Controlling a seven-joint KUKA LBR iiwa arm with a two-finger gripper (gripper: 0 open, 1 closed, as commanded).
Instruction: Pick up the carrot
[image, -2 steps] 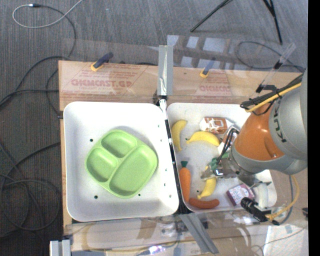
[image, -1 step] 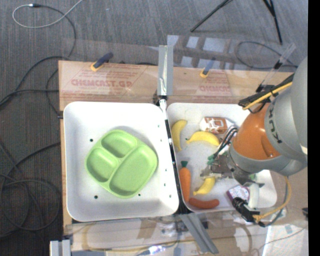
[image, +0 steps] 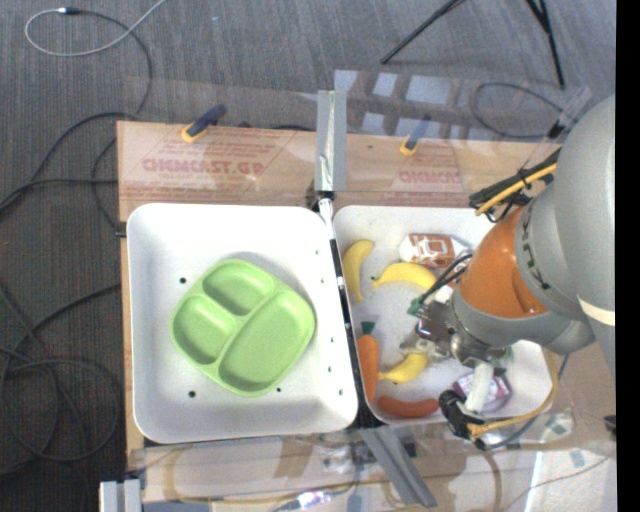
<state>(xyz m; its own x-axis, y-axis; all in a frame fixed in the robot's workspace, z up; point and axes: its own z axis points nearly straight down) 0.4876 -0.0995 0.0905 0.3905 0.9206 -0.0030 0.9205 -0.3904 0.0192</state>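
Note:
The carrot is orange with a small green top. It lies lengthwise along the left wall of the right bin, green end pointing to the back. My gripper hangs low in the middle of that bin, under the orange wrist band. It is a short way right of the carrot and apart from it. A yellow banana-like piece sits just below the gripper, between it and the carrot. Nothing shows as held.
Two more bananas and a brown-and-white packet lie at the back of the right bin. A red-orange long piece and a purple-white packet lie at its front. A green divided plate sits in the left bin.

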